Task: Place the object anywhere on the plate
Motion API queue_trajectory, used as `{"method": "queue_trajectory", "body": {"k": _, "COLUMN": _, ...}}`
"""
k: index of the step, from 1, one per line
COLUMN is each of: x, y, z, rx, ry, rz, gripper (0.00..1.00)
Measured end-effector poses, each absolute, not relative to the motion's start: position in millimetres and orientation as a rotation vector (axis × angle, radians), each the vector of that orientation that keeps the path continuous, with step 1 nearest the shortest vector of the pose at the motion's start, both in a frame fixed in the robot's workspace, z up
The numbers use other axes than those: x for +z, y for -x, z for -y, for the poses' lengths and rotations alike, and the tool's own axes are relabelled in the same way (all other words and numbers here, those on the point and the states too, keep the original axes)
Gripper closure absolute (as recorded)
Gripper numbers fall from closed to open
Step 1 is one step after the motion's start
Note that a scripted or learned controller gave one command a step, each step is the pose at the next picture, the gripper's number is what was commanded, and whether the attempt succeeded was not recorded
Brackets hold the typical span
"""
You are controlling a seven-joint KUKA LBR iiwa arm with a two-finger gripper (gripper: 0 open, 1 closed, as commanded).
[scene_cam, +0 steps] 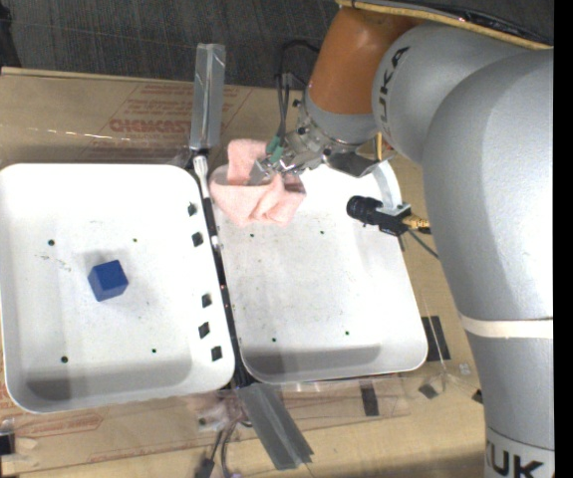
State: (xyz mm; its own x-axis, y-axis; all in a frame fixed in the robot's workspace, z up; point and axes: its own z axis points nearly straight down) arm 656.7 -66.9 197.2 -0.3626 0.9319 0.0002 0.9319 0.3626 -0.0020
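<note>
A small blue cube [109, 279] lies on the floor of the left bin [27, 366], left of its middle. A pink, crumpled-looking item [256, 199], possibly the plate, rests at the far left corner of the right bin [386, 352], partly leaning on the rim. My gripper [278, 160] hangs right over the pink item's upper part and touches or nearly touches it. The gripper's body covers the contact, so a hold on the pink item cannot be made out. The cube is far from the gripper, across the divider.
The arm's large grey body fills the right side, over the right bin's right rim. A black cable fitting [366, 208] sticks out near the bin's far right. The metal divider [214, 267] runs between the bins. Cardboard [87, 108] lies under them.
</note>
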Motion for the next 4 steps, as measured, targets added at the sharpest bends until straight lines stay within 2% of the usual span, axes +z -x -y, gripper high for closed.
{"method": "queue_trajectory", "body": {"k": 1, "x": 231, "y": -657.0, "z": 66, "rx": 0.002, "ry": 1.763, "rz": 2.599, "gripper": 1.00}}
{"method": "queue_trajectory", "body": {"k": 2, "x": 236, "y": -618.0, "z": 27, "rx": 0.003, "ry": 1.202, "rz": 2.899, "gripper": 1.00}}
{"method": "queue_trajectory", "body": {"k": 3, "x": 224, "y": -588.1, "z": -11, "rx": 0.003, "ry": 0.595, "rz": 3.080, "gripper": 1.00}}
{"method": "queue_trajectory", "body": {"k": 4, "x": 234, "y": -553.3, "z": -52, "rx": 0.001, "ry": -0.004, "rz": 3.139, "gripper": 1.00}}
